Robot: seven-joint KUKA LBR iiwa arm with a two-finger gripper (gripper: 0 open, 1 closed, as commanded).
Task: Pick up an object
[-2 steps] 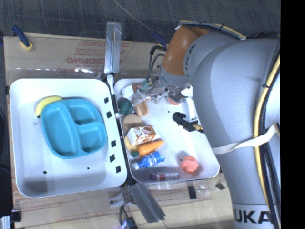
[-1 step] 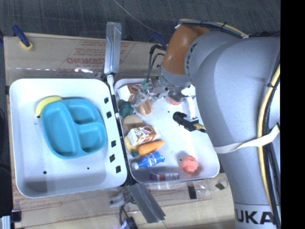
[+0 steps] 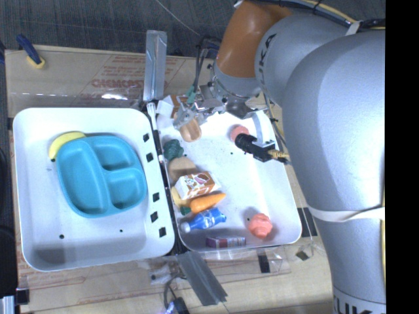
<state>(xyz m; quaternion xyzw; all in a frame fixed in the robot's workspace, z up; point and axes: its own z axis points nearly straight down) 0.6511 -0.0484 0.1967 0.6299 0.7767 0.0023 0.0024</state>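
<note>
Tan piece [image 3: 190, 131] hangs right under your claw [image 3: 188, 118]; I cannot tell its grip, so treat the pick as unfinished.

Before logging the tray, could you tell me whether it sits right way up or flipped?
Right way up: the blue tray shows its compartments facing up, in the left bin.

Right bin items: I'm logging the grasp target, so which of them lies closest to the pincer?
The tan rounded piece at the bin's upper left corner, directly under the pincer. The carrot, bottle and pink toy lie far lower.
</note>
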